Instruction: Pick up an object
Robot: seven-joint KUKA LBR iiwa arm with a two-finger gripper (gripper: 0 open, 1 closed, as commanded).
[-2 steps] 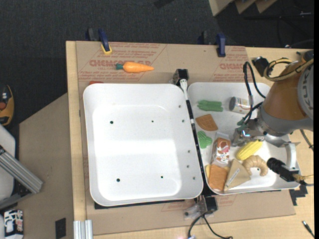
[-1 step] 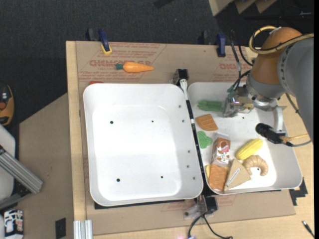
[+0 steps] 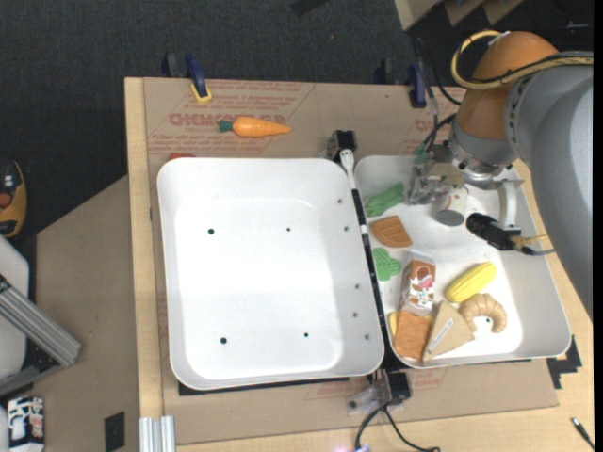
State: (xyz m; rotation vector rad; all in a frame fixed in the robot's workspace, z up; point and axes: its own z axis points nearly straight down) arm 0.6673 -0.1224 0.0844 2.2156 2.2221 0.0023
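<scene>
The table [image 3: 141, 252] is a flat brown board with faint red print along its far edge. Two shallow white bins rest on it side by side, touching along their inner edges: the left bin [image 3: 188, 347] and the right bin [image 3: 537, 337]. A toy carrot [image 3: 256, 128] lies directly on the board beyond the left bin's far rim, apart from it. Blue clamps [image 3: 196, 75] grip the far edge at the left, and another clamp [image 3: 416, 81] at the right. A black clip [image 3: 343, 144] sits at the far end of the seam between the bins, another clip [image 3: 388, 389] at its near end.
</scene>
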